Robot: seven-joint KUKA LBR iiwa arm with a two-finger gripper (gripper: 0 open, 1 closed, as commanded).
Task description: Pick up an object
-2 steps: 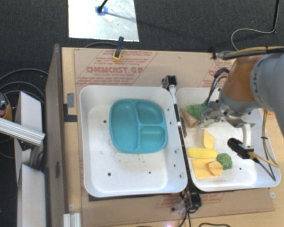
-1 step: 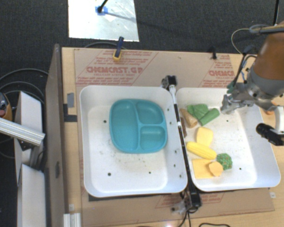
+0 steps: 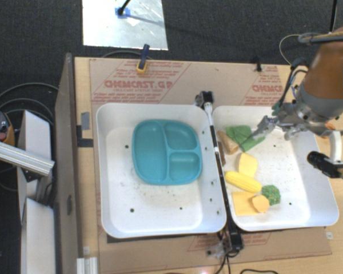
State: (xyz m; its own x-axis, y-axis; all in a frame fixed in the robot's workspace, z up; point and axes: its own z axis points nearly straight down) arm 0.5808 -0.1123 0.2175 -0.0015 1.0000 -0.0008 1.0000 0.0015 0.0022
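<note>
— Two bins sit below you, yes? Start with what lies nearest the camera.

— Two white bins, side by side. In the right bin (image 3: 317, 207), nearest the front edge, a flat yellow wedge (image 3: 243, 203) lies with a small orange piece (image 3: 260, 204) resting against its 3 o'clock side. Just beyond, a green broccoli floret (image 3: 271, 194) touches that orange piece at its 1 o'clock. An ear of corn (image 3: 243, 181) lies slantwise just above the wedge, and a pale yellow chunk (image 3: 247, 164) sits at the corn's 12 o'clock, close to touching it.

— And the left bin?

— In the left bin (image 3: 117, 210) a teal divided plate (image 3: 166, 153) rests near the middle, its compartments bare.

— Further back on the right?

— A tan, stubby piece (image 3: 228, 143) lies against the divider between the bins. At its 2 o'clock lies a green leafy item (image 3: 243, 137).

— Where is your gripper?

— My gripper (image 3: 262, 128) comes in from 3 o'clock and hangs low over the far half of the right bin, its tip at the 3 o'clock edge of the green item. Whether it touches the item I cannot tell, and how far the gripper is parted I cannot tell either; nothing is visibly gripped. Behind it, my orange band (image 3: 326, 67) sits at the far right.
</note>
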